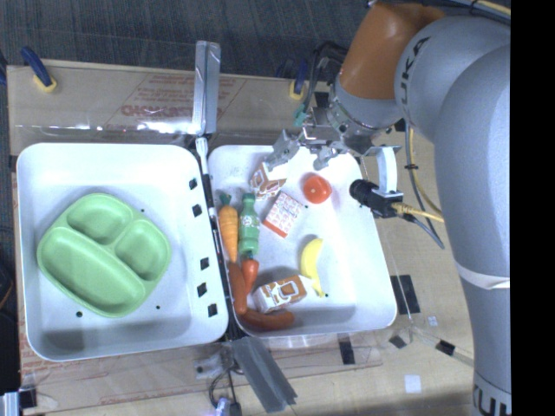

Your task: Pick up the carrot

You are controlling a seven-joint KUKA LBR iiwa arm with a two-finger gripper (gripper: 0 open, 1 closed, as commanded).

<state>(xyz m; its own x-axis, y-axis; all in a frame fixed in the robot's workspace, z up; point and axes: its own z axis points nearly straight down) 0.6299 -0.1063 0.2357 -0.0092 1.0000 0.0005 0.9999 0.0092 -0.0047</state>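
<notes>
Camera view: gripper over right bin's back edge, fingers spread, nothing between them; carrot lies lengthwise against bin's left wall, green bottle touching its right side; likely little finger room wall-side; tomato, cartons nearer gripper; left bin holds green plate.

Bench, covered by a brown printed sheet, on which two shallow white bins are set side by side: left bin and right bin, touching along a clipped central divider.
</notes>
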